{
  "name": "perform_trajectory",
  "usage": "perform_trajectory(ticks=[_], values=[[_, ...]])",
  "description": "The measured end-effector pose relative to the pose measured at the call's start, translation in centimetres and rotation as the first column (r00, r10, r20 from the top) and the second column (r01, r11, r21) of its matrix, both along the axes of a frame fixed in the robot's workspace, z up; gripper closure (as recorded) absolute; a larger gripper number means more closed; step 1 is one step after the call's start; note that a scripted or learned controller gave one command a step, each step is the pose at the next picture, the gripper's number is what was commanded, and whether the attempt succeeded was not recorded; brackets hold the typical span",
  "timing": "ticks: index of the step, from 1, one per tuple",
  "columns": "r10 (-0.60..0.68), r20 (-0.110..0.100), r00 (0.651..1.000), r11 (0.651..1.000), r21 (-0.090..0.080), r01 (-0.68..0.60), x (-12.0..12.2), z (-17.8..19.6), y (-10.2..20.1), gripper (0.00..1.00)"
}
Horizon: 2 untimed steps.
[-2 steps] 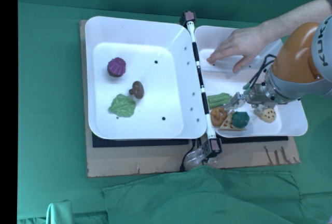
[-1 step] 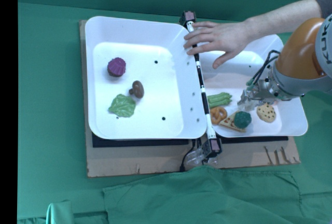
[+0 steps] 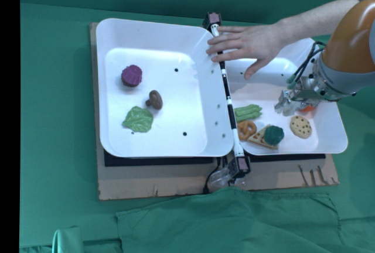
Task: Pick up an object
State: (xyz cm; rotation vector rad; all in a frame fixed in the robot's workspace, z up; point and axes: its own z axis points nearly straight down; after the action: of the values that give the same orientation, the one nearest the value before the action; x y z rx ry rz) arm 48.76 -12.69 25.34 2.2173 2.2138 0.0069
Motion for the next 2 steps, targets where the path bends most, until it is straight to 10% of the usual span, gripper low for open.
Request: perform_trajectory(ticks=[2], values=[[-0.001,0.002,1.0,1.0,0.0,0.001,1.2,12.6,0.3,1.0]])
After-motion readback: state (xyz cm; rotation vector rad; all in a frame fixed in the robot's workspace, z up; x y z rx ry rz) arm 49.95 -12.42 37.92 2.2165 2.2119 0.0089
